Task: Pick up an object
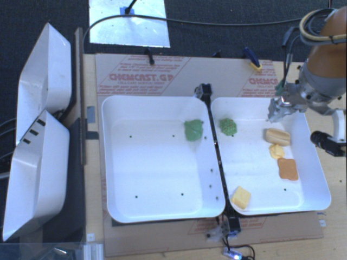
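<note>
Two shallow white plastic bins sit side by side on a bench covered by a printed cardboard sheet [141,72], seen from above at a slant. At the far left of the frame, two spare white tubs [40,140] lean on their sides beside the bench, and a square of shiny metal plate [128,14] lies at the upper left. The left white bin [157,210] carries a single green lumpy ball [193,129] close to its right wall, towards the upper edge. Just across the black divider, the right white bin [312,199] holds a second, smaller green lumpy piece [228,126] near its upper left corner. Lower in that bin, a pale yellow wedge-shaped block [241,197] rests near the bottom left. Towards the right side lie a tan bread-roll shape [277,136], a small yellow chunk [277,151] just below it, and a flat orange slab [288,169] below that. The grey gripper [276,112] hangs over the upper right of this bin, just above the bread-roll shape; whether its jaws are released or clenched cannot be told, and nothing is seen between them.
</note>
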Motion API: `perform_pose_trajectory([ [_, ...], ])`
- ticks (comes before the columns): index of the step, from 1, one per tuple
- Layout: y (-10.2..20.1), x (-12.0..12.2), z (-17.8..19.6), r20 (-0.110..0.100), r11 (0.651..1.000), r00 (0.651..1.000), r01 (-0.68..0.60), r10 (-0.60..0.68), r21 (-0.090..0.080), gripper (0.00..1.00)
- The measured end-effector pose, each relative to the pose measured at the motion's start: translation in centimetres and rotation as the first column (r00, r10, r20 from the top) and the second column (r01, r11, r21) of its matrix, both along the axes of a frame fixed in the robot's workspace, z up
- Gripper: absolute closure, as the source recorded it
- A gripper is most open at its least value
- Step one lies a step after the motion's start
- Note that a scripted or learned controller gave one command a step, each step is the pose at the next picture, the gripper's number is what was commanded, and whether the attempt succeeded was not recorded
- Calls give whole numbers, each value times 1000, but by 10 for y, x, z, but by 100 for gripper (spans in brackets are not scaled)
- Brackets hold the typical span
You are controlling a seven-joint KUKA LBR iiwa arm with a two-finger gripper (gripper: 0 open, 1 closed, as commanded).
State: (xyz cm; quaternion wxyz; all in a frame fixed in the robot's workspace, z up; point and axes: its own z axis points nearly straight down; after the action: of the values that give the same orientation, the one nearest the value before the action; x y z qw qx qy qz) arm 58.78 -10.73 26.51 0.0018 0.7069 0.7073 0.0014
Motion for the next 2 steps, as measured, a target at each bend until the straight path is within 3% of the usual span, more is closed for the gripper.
perform_pose_trajectory([
  [2,115,-1,0,-4,1000,1000,-5,5,2,100],
])
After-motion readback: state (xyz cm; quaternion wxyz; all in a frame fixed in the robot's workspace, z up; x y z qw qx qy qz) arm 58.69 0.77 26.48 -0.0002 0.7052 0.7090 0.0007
